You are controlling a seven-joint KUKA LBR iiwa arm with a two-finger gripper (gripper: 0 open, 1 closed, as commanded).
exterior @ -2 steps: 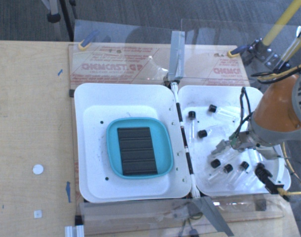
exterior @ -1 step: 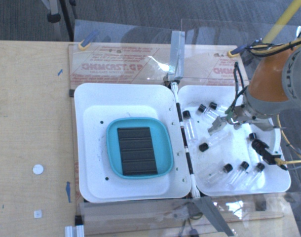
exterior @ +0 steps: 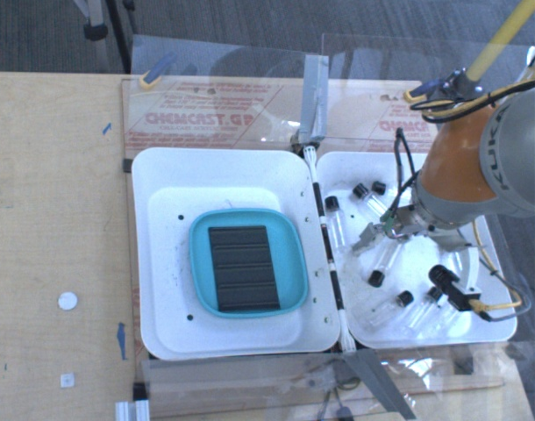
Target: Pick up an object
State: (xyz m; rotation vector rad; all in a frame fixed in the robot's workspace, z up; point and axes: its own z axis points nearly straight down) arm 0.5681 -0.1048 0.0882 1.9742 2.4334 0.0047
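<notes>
claw low among slippery vials, grasp uncertain

camera view: the right bin (exterior: 495,327) holds a scatter of clear vials with black caps, and they look like the main risk. a vial (exterior: 370,198) near the bin's upper left and another (exterior: 392,306) toward the lower middle lie flat on the white floor, thin, see-through and round, so they would likely roll or slide away from a closing grip. several lie near one another, so a descent could nudge a neighbour or catch two at once.

the claw (exterior: 383,232) sits low in the middle of the right bin, just left of the arm's grey wrist, pointing toward the frame's left. whether it is open, closed or gripping anything i cannot tell; the metal parts blur into the vials.

the arm (exterior: 465,169) reaches in from the right edge, its orange band above the wrist, bent steeply down over the bin. the left bin (exterior: 153,235) carries a blue tray (exterior: 202,261) with a dark ridged block (exterior: 243,267), well apart from the claw.
</notes>
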